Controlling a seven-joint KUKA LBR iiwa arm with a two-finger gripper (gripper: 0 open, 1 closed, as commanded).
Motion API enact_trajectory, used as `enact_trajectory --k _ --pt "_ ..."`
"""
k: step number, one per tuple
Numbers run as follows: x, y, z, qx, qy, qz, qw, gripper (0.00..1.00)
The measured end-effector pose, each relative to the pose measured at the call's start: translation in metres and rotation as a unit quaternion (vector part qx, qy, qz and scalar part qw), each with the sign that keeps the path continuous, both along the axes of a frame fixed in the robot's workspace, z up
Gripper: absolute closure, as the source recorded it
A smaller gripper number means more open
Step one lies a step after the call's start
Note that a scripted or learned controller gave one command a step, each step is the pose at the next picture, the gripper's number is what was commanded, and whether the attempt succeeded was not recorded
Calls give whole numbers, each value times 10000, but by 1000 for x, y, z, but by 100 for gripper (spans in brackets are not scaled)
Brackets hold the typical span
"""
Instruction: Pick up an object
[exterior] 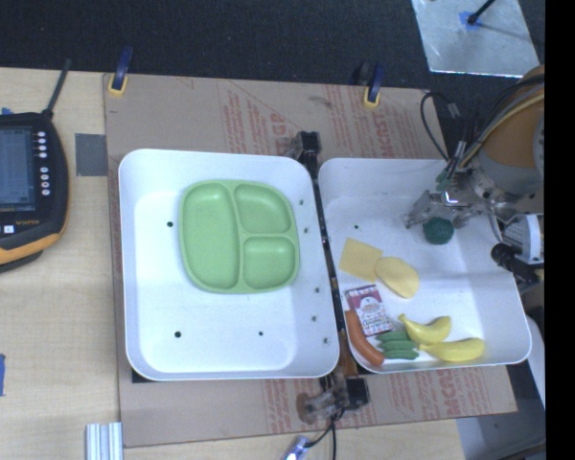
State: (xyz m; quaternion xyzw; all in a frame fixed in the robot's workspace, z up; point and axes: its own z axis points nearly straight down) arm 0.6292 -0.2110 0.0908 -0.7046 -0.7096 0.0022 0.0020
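Observation:
My gripper point(442, 215) hangs low over the back part of the right bin point(489, 300), reaching in from the right, with its grey fingers spread open. A small dark green round object point(439, 230) lies on the bin floor right under the fingertips, touching or nearly touching them; it is not lifted. Nearer the front of this bin lie a yellow cheese slice point(360, 255), a pale yellow lump point(397, 276), a red and white packet point(369, 311), an orange sausage point(362, 345), a green pod point(399, 345) and two yellow bananas point(429, 329).
The left bin point(153, 333) holds a light green divided plate point(240, 236). A teach pendant point(10, 190) rests on the bench at the far left. Cables point(441, 123) trail behind the right bin, close to the arm.

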Motion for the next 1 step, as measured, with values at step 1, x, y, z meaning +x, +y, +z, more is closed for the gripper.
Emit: enact_trajectory --k 1 --pt "1 -1 12 -5 -4 14 10000 100"
